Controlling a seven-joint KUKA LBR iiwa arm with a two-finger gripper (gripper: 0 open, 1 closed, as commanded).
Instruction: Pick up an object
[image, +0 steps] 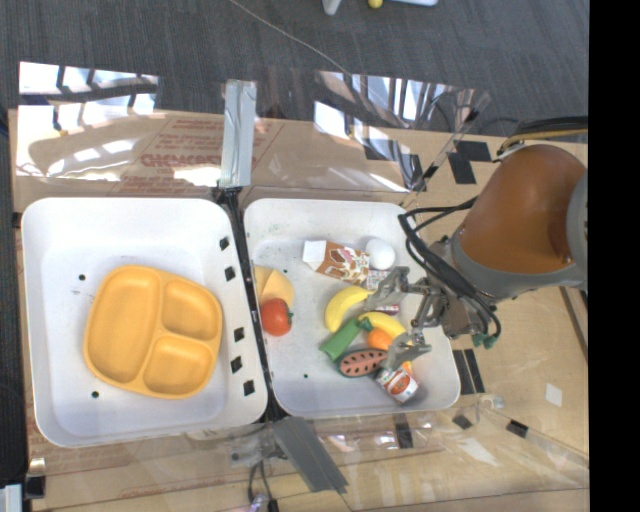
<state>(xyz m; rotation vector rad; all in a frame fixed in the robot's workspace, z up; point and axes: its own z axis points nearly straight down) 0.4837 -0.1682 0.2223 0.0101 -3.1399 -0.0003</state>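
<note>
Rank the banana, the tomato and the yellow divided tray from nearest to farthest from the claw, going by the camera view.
1. Banana, right bin, just left of the claw.
2. Tomato, at the right bin's left edge.
3. Yellow divided tray, in the left bin, farthest away.

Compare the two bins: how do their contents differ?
The left bin carries one thing, a yellow divided tray lying flat; the right bin carries a jumble of small items, among them a banana and a tomato. The gripper is over the right bin, not the left. Both bins are shallow and white.
</note>
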